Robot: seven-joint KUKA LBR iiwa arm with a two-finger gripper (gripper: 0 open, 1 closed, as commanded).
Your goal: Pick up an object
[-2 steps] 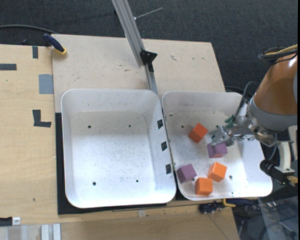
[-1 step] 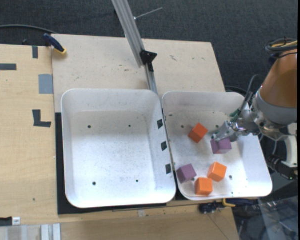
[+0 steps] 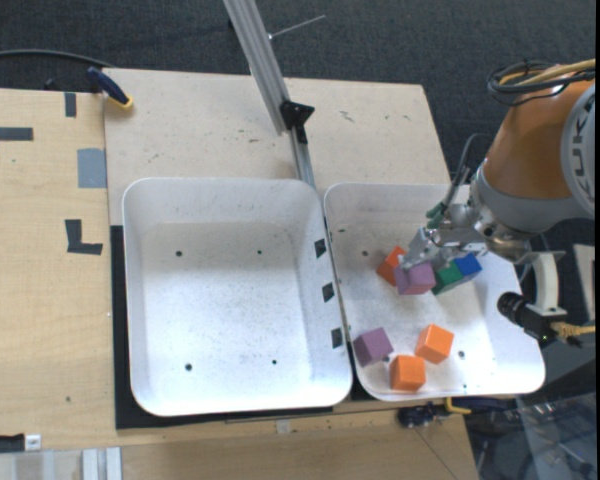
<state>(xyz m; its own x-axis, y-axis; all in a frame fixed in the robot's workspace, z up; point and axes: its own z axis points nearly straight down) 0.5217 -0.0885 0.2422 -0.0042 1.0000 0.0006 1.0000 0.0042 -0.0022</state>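
Observation:
My gripper (image 3: 428,251) reaches down into the right bin (image 3: 500,368), right over a cluster of blocks. The cluster holds an orange block (image 3: 391,265), a purple block (image 3: 416,279), a green block (image 3: 448,277) and a blue block (image 3: 468,264). The gripper's tip is at the top edge of the purple block, touching or just above it. Nearer the front of the bin lie another purple block (image 3: 372,345) and two orange blocks (image 3: 435,342) (image 3: 408,371).
The left bin (image 3: 140,228) sits beside the right one, sharing a raised middle wall with black clips (image 3: 327,290). A slanted metal rail (image 3: 265,63) runs from the top down to the bins' junction. The arm's orange band (image 3: 540,128) hangs over the right bin's far right side.

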